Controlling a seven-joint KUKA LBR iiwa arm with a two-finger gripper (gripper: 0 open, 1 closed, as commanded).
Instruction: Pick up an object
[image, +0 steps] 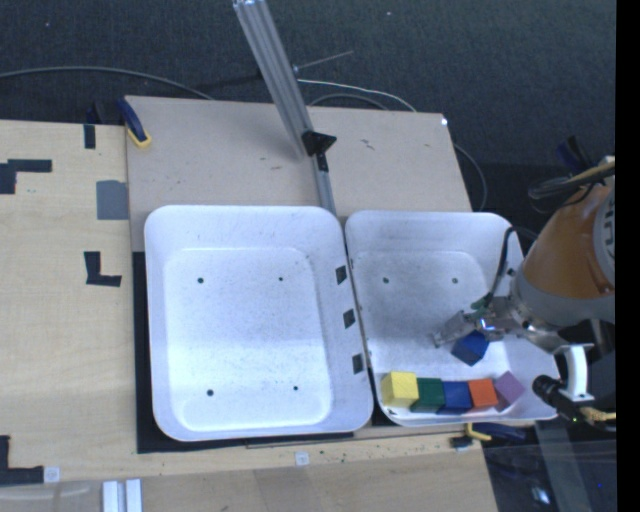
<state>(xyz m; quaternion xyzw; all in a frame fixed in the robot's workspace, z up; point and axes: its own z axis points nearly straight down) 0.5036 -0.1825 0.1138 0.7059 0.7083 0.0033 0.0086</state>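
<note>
My gripper (466, 336) is low inside the right bin (420, 240), toward its near right part, at the end of the grey and orange arm (560, 270). A blue block (470, 348) sits tilted right against the gripper's underside; whether it is gripped or just lies on the bin floor is unclear. Along the bin's near wall stands a row of blocks: yellow (402, 387), green (430, 393), blue (457, 397), orange (482, 393) and purple (509, 387).
The left bin (240, 225) lies beside the right one, their rims meeting at the middle. A slanted metal pole (280, 75) rises from the back between them. The arm's body overhangs the right bin's right wall.
</note>
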